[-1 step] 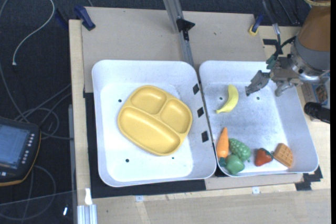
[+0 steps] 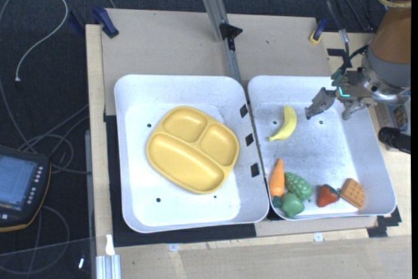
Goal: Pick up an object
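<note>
**Tool poised over the right bin, with the toy banana as nearest candidate**

The tool (image 2: 332,103) hangs above the upper part of the right bin (image 2: 366,160), its 2 fingers spread apart with nothing between them. The toy banana (image 2: 285,124) lies on the bin floor just beside the tool, on the side away from the arm and slightly nearer the camera; tool and banana are apart, not touching. Farther from the tool, along the bin's near edge, sit 4 more pieces: a toy carrot (image 2: 277,177), a green grape-like cluster (image 2: 295,194) touching the carrot, a toy strawberry (image 2: 328,195) and a waffle-like brown piece (image 2: 353,192). Beyond the banana, in the left bin (image 2: 130,140), rests a yellow 3-compartment plate (image 2: 192,148), well apart from the tool.

Handling, as a judgement: the banana looks like moulded plastic play food, so probably light, stiff and smooth, with little risk of damage but some tendency to slip or roll out of a pinch. Its curved body is narrowest across the middle; closing the fingers across that midsection, at right angles to its length, appears the most secure hold. The tapered ends offer poor purchase. The clustered carrot and green piece would be harder to separate cleanly, since fingers have little room between them.
</note>
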You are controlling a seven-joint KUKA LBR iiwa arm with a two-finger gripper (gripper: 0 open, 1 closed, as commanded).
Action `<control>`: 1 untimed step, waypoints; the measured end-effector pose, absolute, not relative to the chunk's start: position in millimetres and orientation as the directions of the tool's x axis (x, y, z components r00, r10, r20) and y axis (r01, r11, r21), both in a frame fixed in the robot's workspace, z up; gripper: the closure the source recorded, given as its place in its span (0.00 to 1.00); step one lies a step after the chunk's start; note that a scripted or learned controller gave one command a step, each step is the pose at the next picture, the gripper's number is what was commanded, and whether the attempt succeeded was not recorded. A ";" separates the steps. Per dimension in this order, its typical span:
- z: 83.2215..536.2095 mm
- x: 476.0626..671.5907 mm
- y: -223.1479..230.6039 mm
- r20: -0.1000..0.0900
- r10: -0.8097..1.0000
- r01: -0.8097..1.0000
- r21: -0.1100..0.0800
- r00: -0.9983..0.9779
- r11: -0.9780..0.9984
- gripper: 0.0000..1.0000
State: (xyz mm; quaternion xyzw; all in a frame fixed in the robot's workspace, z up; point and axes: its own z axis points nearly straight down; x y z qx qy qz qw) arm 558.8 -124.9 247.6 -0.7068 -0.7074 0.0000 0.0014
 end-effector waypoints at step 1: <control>184.9 561.1 -122.9 0.002 1.000 1.000 -0.009 -0.001 0.001 0.00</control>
